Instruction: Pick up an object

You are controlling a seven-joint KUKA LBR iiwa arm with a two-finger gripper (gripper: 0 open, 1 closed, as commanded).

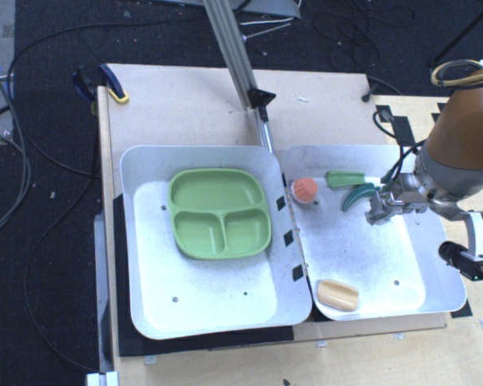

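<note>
Green curved objects [352, 188], two of them so far as can be told, lie in the right bin [402, 288] near its far edge, just beside the hand [378, 212]. Hand: low over the bin's right half, at the end of the grey arm [459, 155] entering over the right edge; whether its fingers are wide or narrow cannot be told. Orange ball [305, 189]: near the bin's far left corner. Tan bread-like piece [338, 295]: near the front left corner. Left bin [145, 296]: a green divided plate [220, 213] rests toward its far edge. Both bins sit on the table [177, 103].
</note>
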